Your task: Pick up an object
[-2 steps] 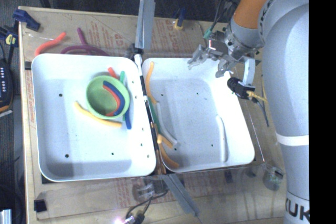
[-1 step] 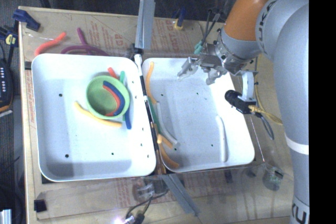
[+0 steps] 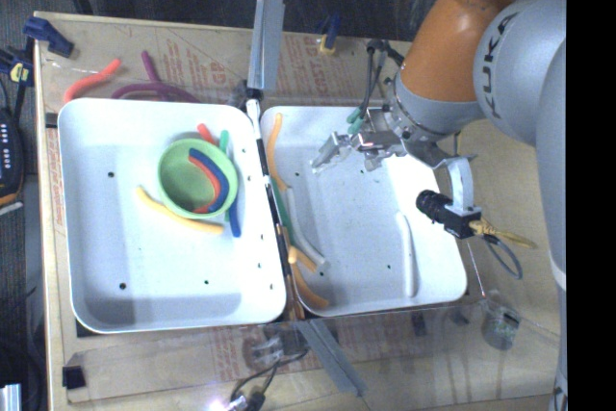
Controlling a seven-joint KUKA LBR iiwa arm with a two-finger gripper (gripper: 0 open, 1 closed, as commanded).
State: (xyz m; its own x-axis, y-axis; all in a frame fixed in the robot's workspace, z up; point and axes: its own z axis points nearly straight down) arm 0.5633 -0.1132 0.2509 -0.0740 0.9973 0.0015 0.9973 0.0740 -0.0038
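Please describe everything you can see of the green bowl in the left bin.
The round green bowl, of plastic by its look, stands upright and open in the shallow white left bin, right of its middle. A curved blue strip and a red strip lie inside it. A yellow strip touches its lower rim.

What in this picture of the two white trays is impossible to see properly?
- Gripper: small and blurred in the camera view; whether its fingers are open or shut cannot be told.
- Green bowl: the blue and red strips inside cover part of its floor.
- Right bin: the arm hides its far right corner.
- Orange strips at the right bin's left wall: too thin to count.
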